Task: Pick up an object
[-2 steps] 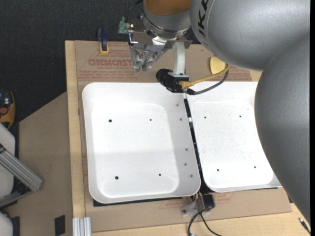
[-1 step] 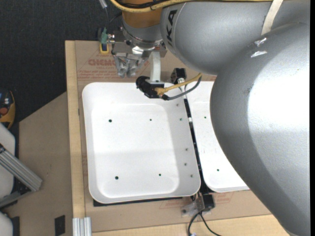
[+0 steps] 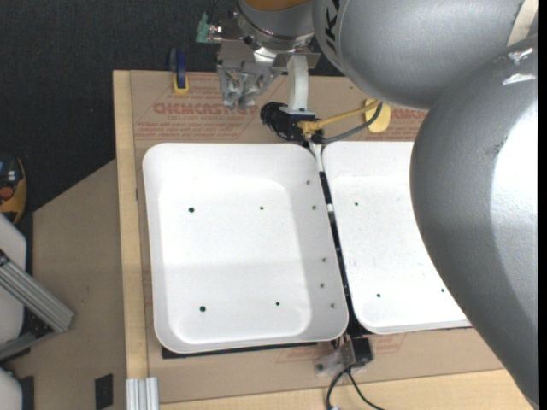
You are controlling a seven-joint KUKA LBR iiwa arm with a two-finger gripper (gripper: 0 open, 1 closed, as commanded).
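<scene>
My gripper [image 3: 240, 92] hangs high above the back of the bench, over the brown board just beyond the far rim of the left bin [image 3: 162, 229]. Nothing shows beneath or between its tips from this angle. The left bin's white floor shows a few small dark dots. The right bin [image 3: 385, 254] lies beside it, and the arm's grey body covers its right part.
A small blue and yellow clamp [image 3: 179, 70] stands on the board's far left edge. The brown board [image 3: 137, 331] frames both bins. Grey metal rails [image 3: 34, 293] lie off the bench at the left. A cable and plug [image 3: 355, 353] sit at the front between the bins.
</scene>
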